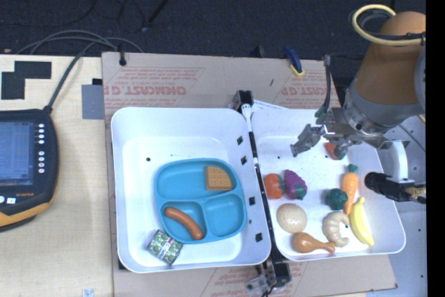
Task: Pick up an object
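Toy food heaped in right bin (389, 236): glossy tomato (272, 185), knobbly purple grapes (295, 183), smooth egg (291, 217), drumstick (311, 242), carrot (350, 184), curved banana (361, 222). Left bin (132, 149) seen with blue divided tray (170, 184), waffle (218, 178), sausage (183, 222). Gripper (316, 138) poised over right bin; finger state cannot be told.
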### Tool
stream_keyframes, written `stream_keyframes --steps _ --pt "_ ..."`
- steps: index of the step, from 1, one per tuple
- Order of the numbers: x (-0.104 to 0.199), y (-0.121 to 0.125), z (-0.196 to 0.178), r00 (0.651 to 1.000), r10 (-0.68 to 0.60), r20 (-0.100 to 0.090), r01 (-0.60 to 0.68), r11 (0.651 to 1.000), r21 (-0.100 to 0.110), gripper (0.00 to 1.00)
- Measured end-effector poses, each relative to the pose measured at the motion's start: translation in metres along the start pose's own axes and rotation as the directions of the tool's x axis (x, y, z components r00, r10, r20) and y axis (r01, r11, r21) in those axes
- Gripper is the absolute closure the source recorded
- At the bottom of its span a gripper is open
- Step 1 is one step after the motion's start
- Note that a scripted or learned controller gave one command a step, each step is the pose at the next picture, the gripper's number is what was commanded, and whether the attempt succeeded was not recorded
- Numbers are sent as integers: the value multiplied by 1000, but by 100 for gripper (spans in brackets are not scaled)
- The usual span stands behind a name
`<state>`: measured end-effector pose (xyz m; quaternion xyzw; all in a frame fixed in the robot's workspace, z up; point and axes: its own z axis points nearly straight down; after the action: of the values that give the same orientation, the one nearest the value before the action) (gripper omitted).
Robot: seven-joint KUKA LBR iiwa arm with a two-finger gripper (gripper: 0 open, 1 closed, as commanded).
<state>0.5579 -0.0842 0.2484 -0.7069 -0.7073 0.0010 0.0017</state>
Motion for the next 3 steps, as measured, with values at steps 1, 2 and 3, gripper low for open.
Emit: stream_keyframes --steps 1,2,3 --pt "-1 0 -10 1000 0 0 0 1000 2 100" --pt "-10 -26 -180 1000 0 4 0 1000 -21 100" --pt "42 -35 -297 1000 -6 1 6 1000 -16 100"
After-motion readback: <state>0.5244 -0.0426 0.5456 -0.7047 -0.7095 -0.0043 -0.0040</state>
